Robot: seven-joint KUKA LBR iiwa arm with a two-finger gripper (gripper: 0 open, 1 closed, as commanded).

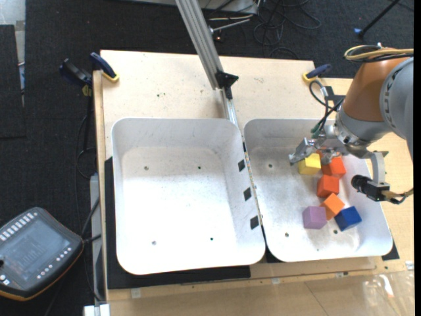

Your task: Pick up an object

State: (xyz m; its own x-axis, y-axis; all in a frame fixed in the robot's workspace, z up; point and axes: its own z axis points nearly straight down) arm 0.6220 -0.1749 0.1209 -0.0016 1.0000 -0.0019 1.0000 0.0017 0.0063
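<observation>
My gripper (313, 151) hangs low over the back part of the right bin (276, 242), at the end of the grey and orange arm that comes in from the right. A yellow block (308, 166) lies directly under it and is partly covered by it. Just to its right is an orange block (337, 167). In front of those lie two more orange blocks (327, 185) (333, 204), a purple block (314, 217) and a blue block (348, 218).
The left bin (131, 242) stands beside the right one, and their rims meet at the middle. A slanted metal rail (200, 38) runs from the top down to the bins' shared back corner. A cable connector (368, 187) hangs off the arm above the right bin's edge.
</observation>
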